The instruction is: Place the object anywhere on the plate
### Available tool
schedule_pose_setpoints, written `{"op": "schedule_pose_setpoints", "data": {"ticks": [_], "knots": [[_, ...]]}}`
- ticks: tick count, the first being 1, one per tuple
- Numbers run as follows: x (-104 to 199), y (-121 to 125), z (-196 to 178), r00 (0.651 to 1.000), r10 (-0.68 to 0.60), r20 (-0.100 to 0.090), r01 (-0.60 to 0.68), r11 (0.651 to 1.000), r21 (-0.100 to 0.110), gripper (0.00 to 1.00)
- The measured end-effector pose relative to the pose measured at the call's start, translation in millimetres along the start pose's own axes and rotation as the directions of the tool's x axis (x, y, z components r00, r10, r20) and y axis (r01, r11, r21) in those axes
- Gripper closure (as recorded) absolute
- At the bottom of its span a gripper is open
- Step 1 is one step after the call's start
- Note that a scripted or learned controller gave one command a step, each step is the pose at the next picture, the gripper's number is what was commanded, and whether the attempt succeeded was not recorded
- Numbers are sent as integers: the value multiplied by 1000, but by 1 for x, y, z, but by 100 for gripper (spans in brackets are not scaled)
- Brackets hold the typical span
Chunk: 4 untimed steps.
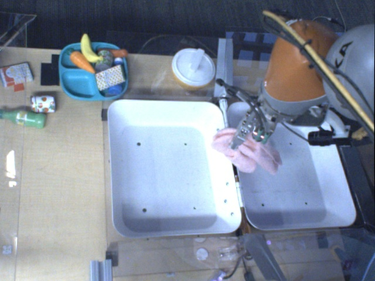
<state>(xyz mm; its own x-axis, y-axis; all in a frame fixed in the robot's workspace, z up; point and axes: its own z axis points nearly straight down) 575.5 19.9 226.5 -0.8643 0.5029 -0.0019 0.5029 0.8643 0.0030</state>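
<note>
A soft pink object point(251, 153) hangs over the rim between the two white bins, its left end above the left bin's right wall. My gripper point(248, 134) comes down from the upper right, and its fingers are shut on the pink object's top edge. The blue divided plate point(70, 82) stands on the bench at the far left, beyond the left bin's top left corner. It holds a toy banana point(88, 48), a carrot point(81, 61) and several other small items.
The left bin point(167, 168) and right bin point(304, 186) sit side by side. A white lidded cup point(194, 67) stands behind the left bin. A small can point(43, 103), a green bottle point(23, 118) and a small carton point(16, 74) lie on the bench at far left.
</note>
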Motion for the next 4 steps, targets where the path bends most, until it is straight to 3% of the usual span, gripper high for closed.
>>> {"op": "schedule_pose_setpoints", "data": {"ticks": [1, 2, 4], "knots": [[42, 43, 5, 921, -389, 0, 389, 921, 0, 100], [83, 71, 12, 866, -500, -1, 500, 866, -1, 100], [160, 139, 2, 864, -504, 1, 504, 864, -2, 100]]}}
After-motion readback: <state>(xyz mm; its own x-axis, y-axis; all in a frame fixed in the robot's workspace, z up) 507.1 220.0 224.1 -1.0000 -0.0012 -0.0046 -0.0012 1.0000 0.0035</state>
